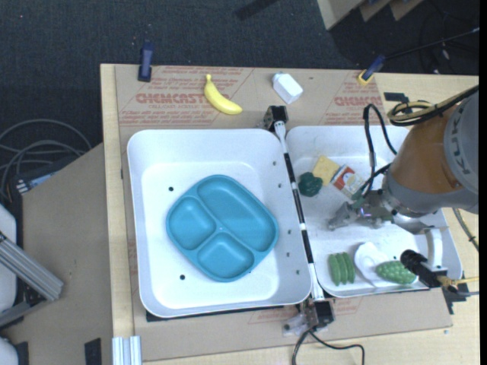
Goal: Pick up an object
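Observation:
My gripper (344, 208) hangs low over the middle of the right bin (434, 139), open, with nothing between its fingers. Just above it lie a small red-and-white box (347, 179), a yellow block (326, 167) and a dark green round thing (310, 184). Near the bin's front edge sit a green pea pod (342, 268), a white object (367, 255) and a bumpy green object (395, 272). The grey and orange arm (430, 166) covers the bin's right side.
The left bin (152, 166) holds a blue divided tray (221, 226). Behind the bins, a yellow banana (221, 97) and a white block (288, 87) lie on the cardboard. A divider rail (293, 196) separates the two bins.

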`<state>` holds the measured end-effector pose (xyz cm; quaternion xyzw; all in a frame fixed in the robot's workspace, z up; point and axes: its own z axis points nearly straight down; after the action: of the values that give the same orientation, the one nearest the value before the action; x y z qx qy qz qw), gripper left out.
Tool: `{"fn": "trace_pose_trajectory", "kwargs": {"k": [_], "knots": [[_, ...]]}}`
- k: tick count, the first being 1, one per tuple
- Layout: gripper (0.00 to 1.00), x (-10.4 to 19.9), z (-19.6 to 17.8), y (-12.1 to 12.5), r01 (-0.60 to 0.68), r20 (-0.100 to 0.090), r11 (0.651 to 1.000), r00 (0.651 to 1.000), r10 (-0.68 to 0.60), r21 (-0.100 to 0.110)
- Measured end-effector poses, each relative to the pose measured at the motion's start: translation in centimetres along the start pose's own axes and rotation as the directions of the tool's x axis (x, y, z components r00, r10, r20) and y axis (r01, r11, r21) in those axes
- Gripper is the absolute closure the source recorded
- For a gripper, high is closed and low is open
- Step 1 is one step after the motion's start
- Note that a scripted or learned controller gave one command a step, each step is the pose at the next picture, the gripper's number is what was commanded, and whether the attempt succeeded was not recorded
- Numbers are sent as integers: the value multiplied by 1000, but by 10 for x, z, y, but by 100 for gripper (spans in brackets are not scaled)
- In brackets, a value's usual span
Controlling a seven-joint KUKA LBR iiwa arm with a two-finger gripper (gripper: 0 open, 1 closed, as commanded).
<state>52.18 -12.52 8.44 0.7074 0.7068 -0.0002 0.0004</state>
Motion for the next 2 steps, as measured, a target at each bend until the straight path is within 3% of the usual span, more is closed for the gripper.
{"fn": "trace_pose_trajectory", "kwargs": {"k": [1, 2], "knots": [[0, 18, 0, 41, 2, -1, 1000, 1000, -2, -1], [0, -19, -1, 99, 2, 0, 1000, 1000, -2, -1]]}}
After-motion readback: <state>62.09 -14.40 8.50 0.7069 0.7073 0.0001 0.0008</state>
